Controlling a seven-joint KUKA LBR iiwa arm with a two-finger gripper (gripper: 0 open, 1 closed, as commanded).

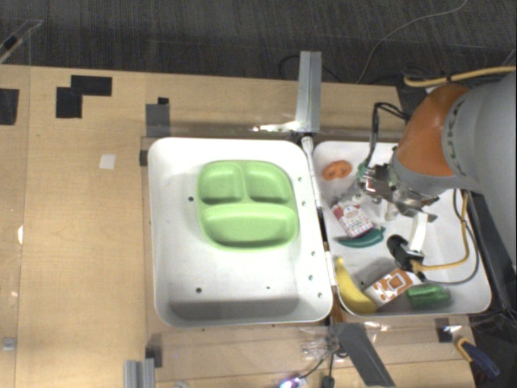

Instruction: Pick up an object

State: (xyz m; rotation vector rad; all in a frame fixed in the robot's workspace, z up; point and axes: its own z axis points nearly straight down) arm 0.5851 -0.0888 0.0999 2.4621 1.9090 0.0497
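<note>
The right bin [477,293] holds several small objects. An orange round piece [338,169] lies near its back left. A red and white packet [351,217] rests on a dark green curved piece [367,236]. At the front lie a yellow banana [350,287], an orange and white box [389,285] and a green block [427,297]. My gripper [393,206] hangs low over the middle of this bin, just right of the packet, under the arm's orange band [423,145].
The left bin [174,281] bears a light green divided plate [245,202]. A metal divider rail [317,217] separates the two bins. Cables [452,257] trail from the wrist over the right bin's right side. Wooden bench surface [73,241] spreads to the left.
</note>
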